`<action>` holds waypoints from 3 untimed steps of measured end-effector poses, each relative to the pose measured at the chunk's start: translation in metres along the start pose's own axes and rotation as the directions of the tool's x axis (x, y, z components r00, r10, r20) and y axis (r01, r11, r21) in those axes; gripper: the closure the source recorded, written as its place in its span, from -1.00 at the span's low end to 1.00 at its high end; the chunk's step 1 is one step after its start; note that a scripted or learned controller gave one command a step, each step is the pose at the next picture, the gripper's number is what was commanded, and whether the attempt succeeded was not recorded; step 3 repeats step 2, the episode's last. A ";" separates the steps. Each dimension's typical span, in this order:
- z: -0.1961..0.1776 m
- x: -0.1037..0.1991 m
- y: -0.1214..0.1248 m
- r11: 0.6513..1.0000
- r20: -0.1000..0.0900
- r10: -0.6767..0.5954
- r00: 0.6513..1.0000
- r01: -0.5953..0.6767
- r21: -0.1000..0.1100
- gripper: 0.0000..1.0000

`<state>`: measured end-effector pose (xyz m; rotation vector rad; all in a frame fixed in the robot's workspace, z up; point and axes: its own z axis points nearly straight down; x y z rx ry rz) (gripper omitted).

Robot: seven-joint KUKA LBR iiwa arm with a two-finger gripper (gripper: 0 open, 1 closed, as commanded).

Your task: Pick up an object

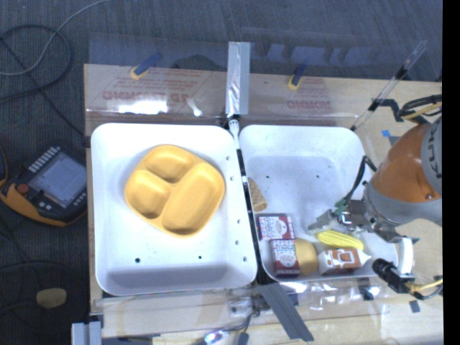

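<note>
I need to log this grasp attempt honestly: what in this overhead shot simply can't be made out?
- Pincer: the arm's wrist sits over it in the camera view, so its state is unclear.
- Yellow item: partly under the pincer; held or just lying there is unclear.
- Small red boxes: label print too small.
- Arm: cut off by the right edge.

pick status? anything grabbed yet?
Done: the arm has reached into the right bin, and the gripper sits low just above the yellow object. In hand: nothing visibly between its fingers. Left: the grasp and lift. The red cartons lie on the bin floor, and the yellow tray sits in the left bin.
</note>
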<state>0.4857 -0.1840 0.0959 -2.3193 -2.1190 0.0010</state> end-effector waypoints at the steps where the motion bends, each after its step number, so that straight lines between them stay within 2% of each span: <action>1: 0.006 0.005 0.048 0.996 0.002 0.084 0.996 -0.084 -0.008 -1.00; 2: 0.005 -0.009 0.004 1.000 0.004 -0.001 1.000 0.001 -0.017 -1.00; 3: 0.005 -0.009 0.004 1.000 0.004 -0.001 1.000 0.001 -0.017 -1.00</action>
